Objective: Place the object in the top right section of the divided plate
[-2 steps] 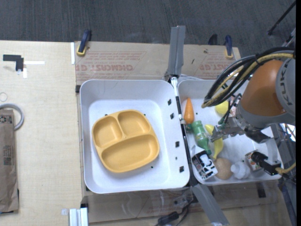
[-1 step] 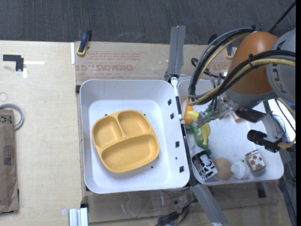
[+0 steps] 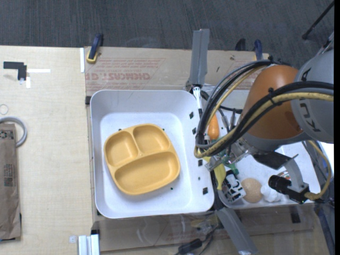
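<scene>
Three empty sections face me on the yellow plate [image 3: 142, 159] in the left bin [image 3: 101, 142]; my arm [image 3: 276, 108] hangs over the right bin, well apart

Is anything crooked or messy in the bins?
Yes, a little. The yellow divided plate sits turned at a slant in the left bin, not square with its walls. Nothing looks spilled or broken. The arm covers much of the right bin.
</scene>
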`<state>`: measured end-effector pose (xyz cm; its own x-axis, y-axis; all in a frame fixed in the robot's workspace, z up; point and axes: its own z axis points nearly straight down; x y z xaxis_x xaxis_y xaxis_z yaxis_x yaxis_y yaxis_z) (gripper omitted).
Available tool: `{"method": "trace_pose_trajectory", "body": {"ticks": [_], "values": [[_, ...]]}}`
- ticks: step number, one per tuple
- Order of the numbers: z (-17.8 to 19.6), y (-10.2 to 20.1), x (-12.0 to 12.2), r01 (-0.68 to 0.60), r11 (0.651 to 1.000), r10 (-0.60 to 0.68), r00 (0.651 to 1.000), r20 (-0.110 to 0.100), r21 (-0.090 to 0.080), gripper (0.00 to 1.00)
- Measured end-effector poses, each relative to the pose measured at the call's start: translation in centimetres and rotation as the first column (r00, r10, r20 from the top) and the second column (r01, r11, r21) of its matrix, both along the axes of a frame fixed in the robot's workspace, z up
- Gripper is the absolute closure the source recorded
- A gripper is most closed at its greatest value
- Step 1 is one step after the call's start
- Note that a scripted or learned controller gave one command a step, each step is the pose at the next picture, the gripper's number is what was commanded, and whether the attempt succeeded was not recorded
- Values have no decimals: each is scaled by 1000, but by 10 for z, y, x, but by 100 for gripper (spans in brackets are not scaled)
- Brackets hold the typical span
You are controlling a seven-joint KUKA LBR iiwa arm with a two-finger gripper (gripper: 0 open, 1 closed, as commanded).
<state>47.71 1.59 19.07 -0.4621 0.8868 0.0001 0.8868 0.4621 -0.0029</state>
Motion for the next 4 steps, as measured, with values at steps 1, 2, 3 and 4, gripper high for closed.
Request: {"method": "trace_pose_trajectory", "body": {"ticks": [1,2,3,4], "values": [[0,50,0,-71,997,71,997,1,0,100],[-93,111,7,-332,943,332,943,28,0,100],[-98,200,2,-358,934,358,934,7,-1,100],[-97,174,3,-199,980,199,980,9,1,100]]}}
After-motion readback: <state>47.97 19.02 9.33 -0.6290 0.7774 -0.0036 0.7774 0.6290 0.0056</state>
